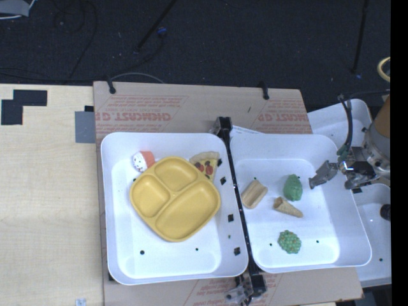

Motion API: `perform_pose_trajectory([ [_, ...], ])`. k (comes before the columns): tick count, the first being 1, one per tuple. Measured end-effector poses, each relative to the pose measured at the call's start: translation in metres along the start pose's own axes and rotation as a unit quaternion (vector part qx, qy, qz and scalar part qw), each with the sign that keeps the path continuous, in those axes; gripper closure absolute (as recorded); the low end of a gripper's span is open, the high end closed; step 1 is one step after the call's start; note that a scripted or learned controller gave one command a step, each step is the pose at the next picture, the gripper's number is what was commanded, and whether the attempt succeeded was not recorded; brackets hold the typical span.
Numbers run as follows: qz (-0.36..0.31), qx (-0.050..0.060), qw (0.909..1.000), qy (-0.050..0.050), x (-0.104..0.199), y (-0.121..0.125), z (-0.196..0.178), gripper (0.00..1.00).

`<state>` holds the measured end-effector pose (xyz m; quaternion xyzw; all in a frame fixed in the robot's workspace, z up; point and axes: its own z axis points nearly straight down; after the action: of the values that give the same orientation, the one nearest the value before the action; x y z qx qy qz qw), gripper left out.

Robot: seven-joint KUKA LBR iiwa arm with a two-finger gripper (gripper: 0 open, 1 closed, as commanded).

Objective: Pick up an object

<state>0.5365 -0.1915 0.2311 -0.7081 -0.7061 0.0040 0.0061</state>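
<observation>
The right bin (pixel 344 247) holds a tan block (pixel 254 194), a dark green lumpy piece (pixel 292 187), a tan wedge (pixel 288 207) and a light green bumpy ball (pixel 289 241). My gripper (pixel 336 174) hangs over the bin's right rim, its dark fingers spread open with nothing between them, right of the dark green piece. In the left bin (pixel 121 247) lies a yellow divided plate (pixel 176 198), with a pizza slice (pixel 206 164) at its upper right and an orange and white toy (pixel 143 160) at its upper left.
A black divider (pixel 233 196) runs between the two bins. Cardboard (pixel 191 107) lies under them. A white surface (pixel 376 234) with cables sits to the right, where the arm comes in.
</observation>
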Motion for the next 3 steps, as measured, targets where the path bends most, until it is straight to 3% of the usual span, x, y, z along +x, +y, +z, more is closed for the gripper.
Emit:
perform_pose_trajectory([
  [1,-0.002,-0.006,1.0,-0.002,0.0,0.003,-0.007,0.0],
  [3,-0.001,-0.003,1.0,0.0,0.0,0.001,0.101,0.0],
])
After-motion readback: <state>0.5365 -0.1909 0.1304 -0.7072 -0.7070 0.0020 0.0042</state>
